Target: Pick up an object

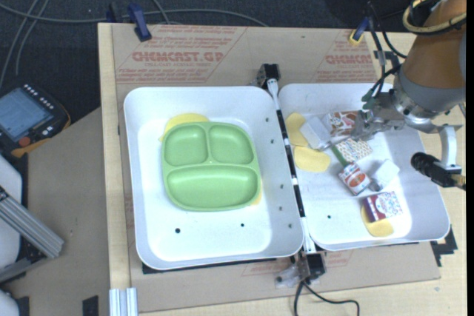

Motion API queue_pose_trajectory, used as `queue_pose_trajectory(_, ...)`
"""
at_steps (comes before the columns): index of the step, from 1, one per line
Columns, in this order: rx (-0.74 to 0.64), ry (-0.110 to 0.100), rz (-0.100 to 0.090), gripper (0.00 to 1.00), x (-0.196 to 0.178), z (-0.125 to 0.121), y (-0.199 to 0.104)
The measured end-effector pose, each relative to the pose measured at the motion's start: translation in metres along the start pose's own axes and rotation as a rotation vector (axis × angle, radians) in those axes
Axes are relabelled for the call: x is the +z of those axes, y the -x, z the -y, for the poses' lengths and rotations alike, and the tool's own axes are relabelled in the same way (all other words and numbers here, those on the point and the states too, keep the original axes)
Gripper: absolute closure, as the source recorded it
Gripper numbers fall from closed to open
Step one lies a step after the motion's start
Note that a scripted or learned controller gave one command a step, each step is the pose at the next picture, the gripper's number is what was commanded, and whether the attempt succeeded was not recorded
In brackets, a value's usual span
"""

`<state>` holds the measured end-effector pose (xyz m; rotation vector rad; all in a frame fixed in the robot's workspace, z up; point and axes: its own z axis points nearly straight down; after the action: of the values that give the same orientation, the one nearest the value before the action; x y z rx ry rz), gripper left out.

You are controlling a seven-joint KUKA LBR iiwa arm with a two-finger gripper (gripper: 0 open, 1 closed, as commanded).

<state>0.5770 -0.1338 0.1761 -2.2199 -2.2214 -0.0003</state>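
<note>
The desk [222, 48] carries 2 white bins side by side. The left bin [148, 218] holds a green 3-compartment tray [211, 165] lying over a yellow piece [185, 119]. The right bin [422, 222] holds a loose cluster: 2 yellow pieces [307, 148], a checkered packet [354, 151], a red-and-white can [354, 178], a white block [385, 172] and a red-labelled packet [381, 206]. The arm [433, 59] reaches in from the right, its gripper [368, 118] low over the bin's upper part, beside a printed packet [342, 120]; whether it is parted or closed cannot be told.
</note>
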Motion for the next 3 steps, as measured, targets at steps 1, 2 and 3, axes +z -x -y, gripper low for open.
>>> queue_pose_trajectory(1, 0.001, -0.001, 0.0, 0.0, 0.0, 0.0, 0.0)
queue_pose_trajectory(2, 0.001, 0.0, 0.001, 0.0, 0.092, 0.026, -0.001)
queue_pose_trajectory(3, 0.002, -0.001, 0.0, 0.0, 0.092, 0.074, 0.0)
